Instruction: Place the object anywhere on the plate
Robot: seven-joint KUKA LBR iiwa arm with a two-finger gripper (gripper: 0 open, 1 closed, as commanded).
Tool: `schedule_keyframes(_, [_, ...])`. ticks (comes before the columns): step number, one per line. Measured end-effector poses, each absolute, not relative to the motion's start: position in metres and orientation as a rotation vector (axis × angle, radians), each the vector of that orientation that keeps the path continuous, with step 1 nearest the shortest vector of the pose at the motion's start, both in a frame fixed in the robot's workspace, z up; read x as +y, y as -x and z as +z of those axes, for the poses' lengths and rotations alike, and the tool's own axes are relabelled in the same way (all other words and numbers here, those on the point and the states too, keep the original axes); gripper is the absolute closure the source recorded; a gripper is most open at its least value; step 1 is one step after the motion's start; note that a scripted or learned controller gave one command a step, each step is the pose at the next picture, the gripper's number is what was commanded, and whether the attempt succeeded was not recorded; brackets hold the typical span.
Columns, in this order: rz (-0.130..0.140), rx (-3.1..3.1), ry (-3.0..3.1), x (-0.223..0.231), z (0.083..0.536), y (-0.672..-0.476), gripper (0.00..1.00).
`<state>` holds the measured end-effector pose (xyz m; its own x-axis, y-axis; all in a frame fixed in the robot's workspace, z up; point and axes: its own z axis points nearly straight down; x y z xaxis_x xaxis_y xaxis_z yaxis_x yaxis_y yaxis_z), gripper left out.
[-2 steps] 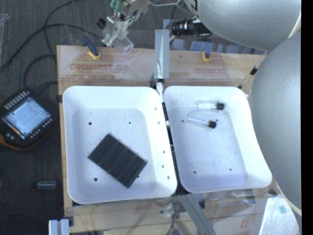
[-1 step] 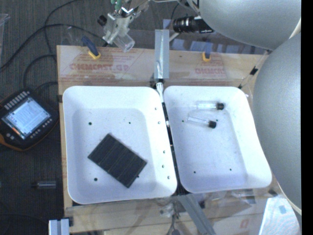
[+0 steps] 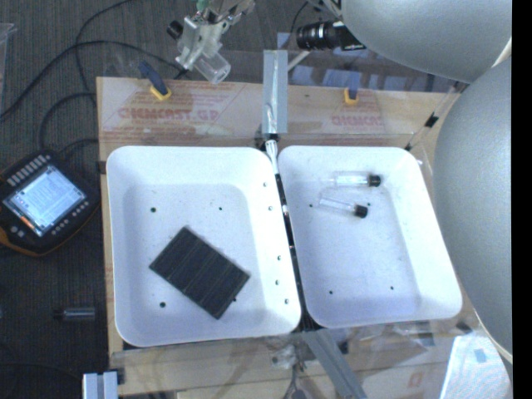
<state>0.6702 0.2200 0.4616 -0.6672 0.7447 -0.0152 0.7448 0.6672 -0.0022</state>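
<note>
Well, the two clear tubes with black caps lie in the right bin point(image 3: 435, 238), near its far edge: one tube point(image 3: 355, 179) closer to the far rim, the other tube point(image 3: 342, 205) just beside it, toward the middle. Around them the white floor is open on every side. The dark ribbed plate point(image 3: 199, 273) lies flat in the left bin point(image 3: 115, 223), turned at a slant, toward the near edge, apart from the walls. The gripper point(image 3: 202, 52) hangs beyond the far edge of the bench point(image 3: 208, 115), above the left bin's far side; how far it is open I cannot tell, and nothing shows in it. The grey arm point(image 3: 432, 15) covers the far right corner.
</note>
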Motion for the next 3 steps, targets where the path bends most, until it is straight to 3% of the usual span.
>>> schedule_keyframes(3, [-0.023, 2.845, -1.275, 0.221, 0.489, -0.672, 1.00])
